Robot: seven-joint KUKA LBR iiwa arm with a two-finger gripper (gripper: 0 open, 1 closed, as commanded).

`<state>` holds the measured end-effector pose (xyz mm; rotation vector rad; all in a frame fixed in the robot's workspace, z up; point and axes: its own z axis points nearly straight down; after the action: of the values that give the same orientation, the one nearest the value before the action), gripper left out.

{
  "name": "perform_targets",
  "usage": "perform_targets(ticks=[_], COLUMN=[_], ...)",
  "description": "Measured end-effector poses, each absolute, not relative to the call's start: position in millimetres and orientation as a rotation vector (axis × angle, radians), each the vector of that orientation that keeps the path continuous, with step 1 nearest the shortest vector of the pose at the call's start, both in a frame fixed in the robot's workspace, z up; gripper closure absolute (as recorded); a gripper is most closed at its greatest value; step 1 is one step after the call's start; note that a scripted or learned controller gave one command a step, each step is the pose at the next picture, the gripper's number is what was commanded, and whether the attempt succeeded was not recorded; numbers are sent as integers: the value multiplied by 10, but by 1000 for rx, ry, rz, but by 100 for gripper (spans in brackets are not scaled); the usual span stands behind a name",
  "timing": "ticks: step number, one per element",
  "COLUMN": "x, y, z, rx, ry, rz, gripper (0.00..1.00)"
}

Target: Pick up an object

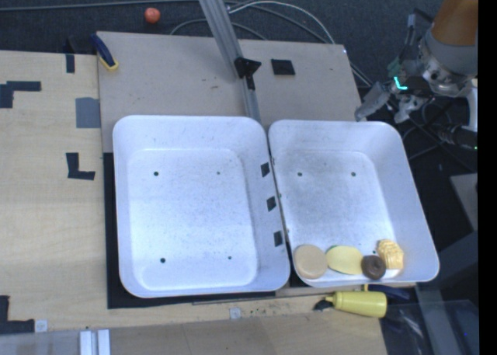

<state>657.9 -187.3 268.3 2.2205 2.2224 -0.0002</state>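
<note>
Jaws (386, 105) sit at the far right corner of the right bin (404, 159), just outside its rim, two grey fingers (371, 102) spread apart with nothing between them, so open and holding nothing. Arm (454, 27) with orange band rises up and to the right of the jaws. Right bin spreads below and left of the jaws; its objects are well apart from them, bunched along the near wall at the opposite end: tan round disc (311, 261), yellow oval piece (344, 259) touching it, small dark brown round piece (373, 267), yellow corn-like piece (390, 253) at the corner. Left bin (124, 190) further left of the jaws, beside the right bin. Yellow-handled tool (359, 303) lies on the table (46, 214) just outside the right bin's near edge. Small orange ball (152, 14) far left of the jaws, beyond the table.
</note>
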Motion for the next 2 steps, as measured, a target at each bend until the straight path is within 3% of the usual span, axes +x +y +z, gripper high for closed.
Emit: perform_targets(ticks=[1, 2], x=[6579, 6578], y=[-1873, -1766], z=[2683, 2139], rx=[2221, 2223], ry=[2222, 2225], rz=[0, -4], gripper=[0, 0])
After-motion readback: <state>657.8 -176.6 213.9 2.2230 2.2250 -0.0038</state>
